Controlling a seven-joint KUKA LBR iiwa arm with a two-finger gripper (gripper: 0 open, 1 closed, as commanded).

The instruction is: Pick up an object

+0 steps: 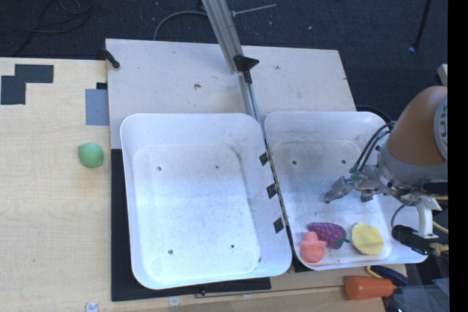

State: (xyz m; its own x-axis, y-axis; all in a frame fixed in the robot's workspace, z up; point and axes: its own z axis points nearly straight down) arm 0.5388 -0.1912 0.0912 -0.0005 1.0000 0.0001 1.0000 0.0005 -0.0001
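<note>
The arm enters from the right, and its end effector (338, 191) hangs over the right bin (322, 129); whether it is open or closed cannot be told. 3 objects lie along that bin's near edge: a purple grape bunch (327, 232), an orange-pink toy (312, 248) touching it, and a yellow object (367, 238) just beside them. The left bin (146, 129) adjoins it. A green ball (91, 155) rests on the worktop, well apart.
</note>
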